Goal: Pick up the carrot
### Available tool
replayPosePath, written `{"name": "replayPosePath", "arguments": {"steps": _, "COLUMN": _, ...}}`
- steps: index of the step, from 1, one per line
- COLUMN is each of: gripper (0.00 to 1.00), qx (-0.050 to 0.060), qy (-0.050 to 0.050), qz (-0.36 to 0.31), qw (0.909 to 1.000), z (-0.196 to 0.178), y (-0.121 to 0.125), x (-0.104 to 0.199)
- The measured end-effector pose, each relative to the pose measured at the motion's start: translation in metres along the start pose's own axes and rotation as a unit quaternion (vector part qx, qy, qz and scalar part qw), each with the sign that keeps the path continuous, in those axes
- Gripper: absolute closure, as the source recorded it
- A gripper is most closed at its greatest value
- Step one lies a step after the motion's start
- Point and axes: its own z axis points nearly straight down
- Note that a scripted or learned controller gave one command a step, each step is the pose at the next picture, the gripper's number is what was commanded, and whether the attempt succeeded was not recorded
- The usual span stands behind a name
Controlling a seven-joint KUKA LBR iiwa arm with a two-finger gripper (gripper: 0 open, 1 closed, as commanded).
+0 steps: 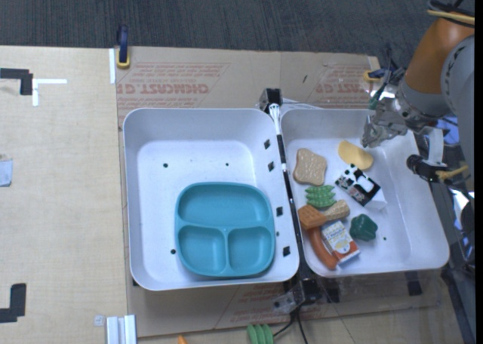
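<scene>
The carrot point(318, 253) appears as a long orange-red piece along the front left of the right bin point(423, 248), partly under a small orange carton point(339, 238). My gripper point(372, 137) hangs at the back of that bin, just above and behind a yellow food piece point(355, 155). It is well apart from the carrot, with nothing visibly held.
Around the carrot lie a toast slice point(310, 167), a green leafy piece point(320, 197), a brown bread roll point(324, 213), a green pepper point(363, 227) and a black-and-white item point(357, 185). The left bin point(143, 184) holds a teal divided plate point(225, 229).
</scene>
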Motion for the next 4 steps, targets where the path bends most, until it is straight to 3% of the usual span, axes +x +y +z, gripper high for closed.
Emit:
{"name": "replayPosePath", "arguments": {"steps": 1, "gripper": 1.00, "qx": 0.002, "qy": 0.003, "qz": -0.186, "qw": 0.9825, "z": 0.011, "y": -0.080, "x": 0.051}}
{"name": "replayPosePath", "arguments": {"steps": 2, "gripper": 0.00, "qx": 0.002, "qy": 0.003, "qz": -0.186, "qw": 0.9825, "z": 0.011, "y": -0.080, "x": 0.051}}
{"name": "replayPosePath", "arguments": {"steps": 3, "gripper": 0.00, "qx": 0.001, "qy": 0.002, "qz": -0.064, "qw": 0.9979, "z": 0.010, "y": -0.014, "x": 0.027}}
{"name": "replayPosePath", "arguments": {"steps": 4, "gripper": 0.00, "qx": 0.001, "qy": 0.003, "qz": -0.184, "qw": 0.9828, "z": 0.010, "y": -0.044, "x": -0.006}}
